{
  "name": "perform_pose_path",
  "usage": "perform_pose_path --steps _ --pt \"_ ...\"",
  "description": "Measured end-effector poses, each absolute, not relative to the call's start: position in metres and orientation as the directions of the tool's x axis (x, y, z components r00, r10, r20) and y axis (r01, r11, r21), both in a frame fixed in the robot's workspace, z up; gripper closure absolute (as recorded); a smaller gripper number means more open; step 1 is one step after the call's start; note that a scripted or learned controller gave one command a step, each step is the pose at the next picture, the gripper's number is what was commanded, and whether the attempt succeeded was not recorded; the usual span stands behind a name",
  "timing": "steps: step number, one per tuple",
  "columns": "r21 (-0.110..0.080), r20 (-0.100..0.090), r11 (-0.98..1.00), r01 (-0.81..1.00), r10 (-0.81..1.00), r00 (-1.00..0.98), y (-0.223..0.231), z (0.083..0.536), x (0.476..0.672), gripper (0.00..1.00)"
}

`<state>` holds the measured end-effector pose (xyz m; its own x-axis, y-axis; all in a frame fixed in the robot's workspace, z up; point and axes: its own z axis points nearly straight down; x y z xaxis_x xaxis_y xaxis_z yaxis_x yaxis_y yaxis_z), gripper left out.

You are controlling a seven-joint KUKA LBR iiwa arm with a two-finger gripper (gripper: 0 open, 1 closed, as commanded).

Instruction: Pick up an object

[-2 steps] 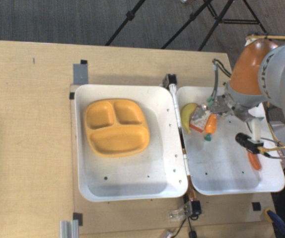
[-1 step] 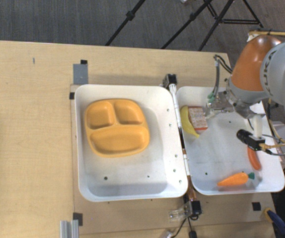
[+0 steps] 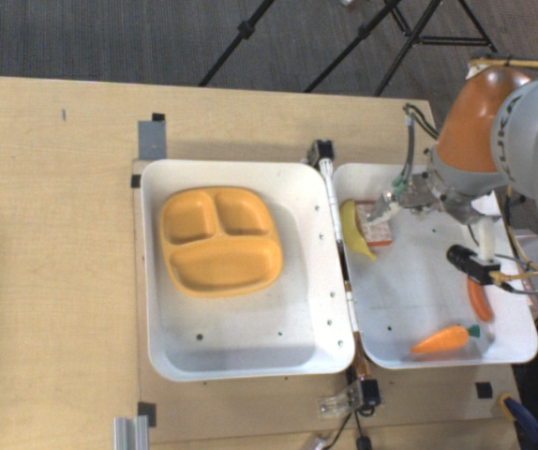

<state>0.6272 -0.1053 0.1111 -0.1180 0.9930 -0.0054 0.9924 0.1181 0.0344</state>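
Found the gripper low over the right bin, at its far side, just beside a small packet and perhaps touching its upper edge. Could not tell open from closed at this slant. Saw nothing plainly clamped, so counted nothing as held. Judged the packet the likeliest target, lying just beside a banana along the bin's left wall. Noted a carrot near the front edge and a smaller orange piece toward the right, both well apart from the gripper. Saw a yellow divided plate in the left bin, too broad and flat for a pinch by the look of it. Reckoned the step in hand to be the final approach, ahead of any grasp. To do it well, needed to centre over the packet rather than its edge, to set the grip across its narrow side, and to come straight down without shoving it under the banana. Needed, too, to keep clear of the bin wall and to close only at full depth. Expected a light packet, prone to slipping or tipping. Called for a slow lift and a check before clearing the rim.
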Motion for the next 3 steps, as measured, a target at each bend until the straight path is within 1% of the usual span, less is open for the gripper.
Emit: perform_pose_path --steps 1,2,3 --pt "0.022 -0.006 0.17 0.985 0.985 -0.17 -0.09 0.098 0.661 0.0" --pt "0.031 -0.011 0.297 0.954 0.955 -0.297 -0.1 0.1 0.609 0.0" --pt "0.034 -0.014 0.309 0.95 0.951 -0.309 -0.092 0.099 0.582 0.0"
